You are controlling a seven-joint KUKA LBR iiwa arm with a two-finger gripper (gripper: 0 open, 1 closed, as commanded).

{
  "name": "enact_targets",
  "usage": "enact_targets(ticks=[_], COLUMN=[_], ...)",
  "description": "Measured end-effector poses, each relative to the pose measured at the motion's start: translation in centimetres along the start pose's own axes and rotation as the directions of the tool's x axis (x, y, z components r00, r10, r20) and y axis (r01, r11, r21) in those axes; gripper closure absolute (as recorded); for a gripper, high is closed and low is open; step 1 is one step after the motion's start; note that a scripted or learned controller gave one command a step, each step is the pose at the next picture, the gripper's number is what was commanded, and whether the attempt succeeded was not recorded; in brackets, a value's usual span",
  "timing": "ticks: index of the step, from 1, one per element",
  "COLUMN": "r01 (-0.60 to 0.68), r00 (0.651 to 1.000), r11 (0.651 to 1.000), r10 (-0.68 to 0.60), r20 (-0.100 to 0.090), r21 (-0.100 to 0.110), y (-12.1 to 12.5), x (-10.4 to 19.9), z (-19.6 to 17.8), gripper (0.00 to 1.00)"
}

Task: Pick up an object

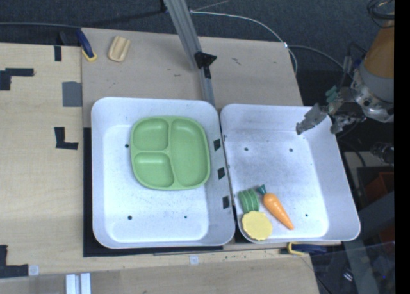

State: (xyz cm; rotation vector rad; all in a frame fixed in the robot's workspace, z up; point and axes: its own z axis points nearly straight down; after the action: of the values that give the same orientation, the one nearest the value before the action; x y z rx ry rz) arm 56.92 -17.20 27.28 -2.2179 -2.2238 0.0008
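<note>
At the right edge of the frame, a little above mid-height, the gripper point(315, 120) hangs over the upper right rim of the right bin point(282, 158). Its grey fingers point left and down into the frame, and nothing can be seen between them; how far apart they stand cannot be told from this slanted view. Behind it, the arm's wrist and its orange band point(383, 52) run off the upper right corner.

Below and left of the gripper, well apart from it, three toy foods lie together in the lower left corner of the right bin. An orange carrot point(279, 211) lies at a slant with its green top toward the upper left. Just beside it on the left sits a green ridged piece point(249, 200), and a flat yellow round piece point(257, 225) rests at the bin's lower rim, touching or nearly touching both.

The left bin point(115, 222) holds a green divided plate point(170, 152) with three compartments, lying in its upper half.

On the table point(147, 68) at the upper left of the frame lies a small tan block point(118, 49), with a blue-and-yellow clamp point(86, 44) just to its left. A grey metal pole point(182, 17) runs from the top of the frame down to the seam between the bins.
</note>
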Motion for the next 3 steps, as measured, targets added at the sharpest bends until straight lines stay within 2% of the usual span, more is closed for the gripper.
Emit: enact_targets(ticks=[1,2,3], r01=[0.000,-0.001,-0.001], r00=[1.000,1.000,1.000], r11=[1.000,1.000,1.000], r10=[0.000,0.001,0.001], r20=[0.000,0.000,0.000], r21=[0.000,0.006,0.005], y=[0.0,0.5,0.1], x=[0.0,0.5,1.0], z=[0.0,6.2,10.7], gripper=[0.00,0.00,0.00])
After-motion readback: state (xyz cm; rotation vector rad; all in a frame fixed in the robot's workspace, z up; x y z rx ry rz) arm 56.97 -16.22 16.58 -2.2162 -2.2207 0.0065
